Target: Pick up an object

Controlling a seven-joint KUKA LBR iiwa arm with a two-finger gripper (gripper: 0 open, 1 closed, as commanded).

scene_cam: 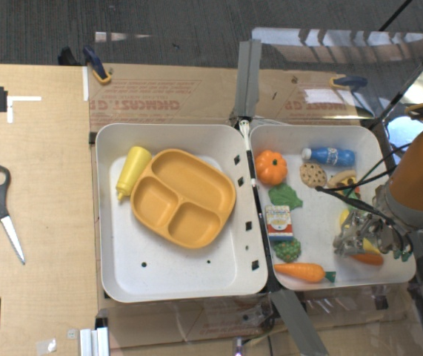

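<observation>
My gripper (356, 240) is low in the right bin (322, 136), near its front right corner, with the orange-banded wrist (418, 180) above it. A small orange piece (367, 258) lies just under it and a yellow piece (344, 217) sits beside it. Further left in this bin lie a carrot (300, 272), broccoli (287, 251), a small carton (278, 222), a green leaf (285, 196), an orange fruit (270, 167), a cookie (312, 174) and a blue bottle (330, 156).
The left bin (122, 273) holds an orange divided plate (181, 197) and a yellow bottle (132, 170). Scissors (2, 210) lie on the bench at far left. Black cables (359, 184) run from the arm across the right bin.
</observation>
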